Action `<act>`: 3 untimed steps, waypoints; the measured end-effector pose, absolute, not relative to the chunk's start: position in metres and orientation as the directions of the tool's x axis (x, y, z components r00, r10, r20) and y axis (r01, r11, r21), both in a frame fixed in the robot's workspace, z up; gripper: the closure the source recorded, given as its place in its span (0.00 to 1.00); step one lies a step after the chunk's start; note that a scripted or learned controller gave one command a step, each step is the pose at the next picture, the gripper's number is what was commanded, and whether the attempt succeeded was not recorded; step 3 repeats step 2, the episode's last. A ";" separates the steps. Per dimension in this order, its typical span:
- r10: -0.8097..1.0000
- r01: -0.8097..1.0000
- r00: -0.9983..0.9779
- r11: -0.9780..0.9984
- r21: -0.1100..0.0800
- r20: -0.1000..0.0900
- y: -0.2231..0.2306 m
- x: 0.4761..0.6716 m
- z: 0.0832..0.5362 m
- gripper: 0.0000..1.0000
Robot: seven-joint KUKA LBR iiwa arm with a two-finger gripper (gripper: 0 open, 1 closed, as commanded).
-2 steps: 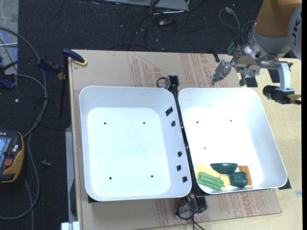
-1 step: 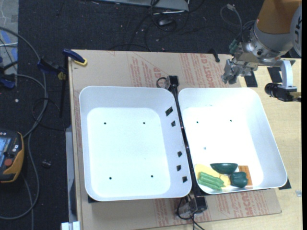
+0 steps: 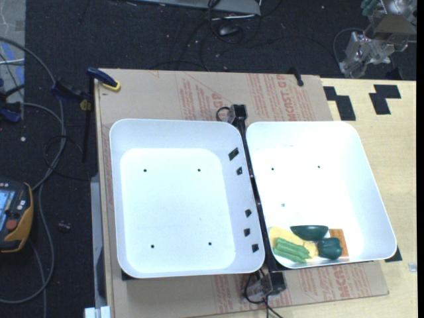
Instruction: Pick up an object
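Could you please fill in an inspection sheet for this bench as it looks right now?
Surface: wooden bench board bearing two shallow white bins side by side, the left bin and the right bin.
Job's things: a small cluster in the right bin's near corner: a dark green bowl-shaped piece, a ridged light green piece, a teal lump, a yellow piece and an orange-brown flat piece, lying close together.
Clutter: a blue and yellow clamp at the board's far left corner.
Grippers: robot hardware at the upper right, too unclear to read.
Cables: loose cables on the floor at left.
Surroundings: dark speckled floor; a handheld device at the left edge.
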State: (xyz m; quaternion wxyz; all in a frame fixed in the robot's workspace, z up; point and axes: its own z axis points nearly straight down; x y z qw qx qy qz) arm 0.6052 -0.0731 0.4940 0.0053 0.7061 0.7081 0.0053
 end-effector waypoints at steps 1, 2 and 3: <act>1.000 1.000 -0.007 0.007 0.002 0.001 0.018 0.642 0.539 1.00; 1.000 1.000 -0.004 0.004 -0.007 0.000 0.066 0.617 0.443 1.00; 1.000 1.000 -0.004 0.004 -0.007 0.000 0.066 0.617 0.443 1.00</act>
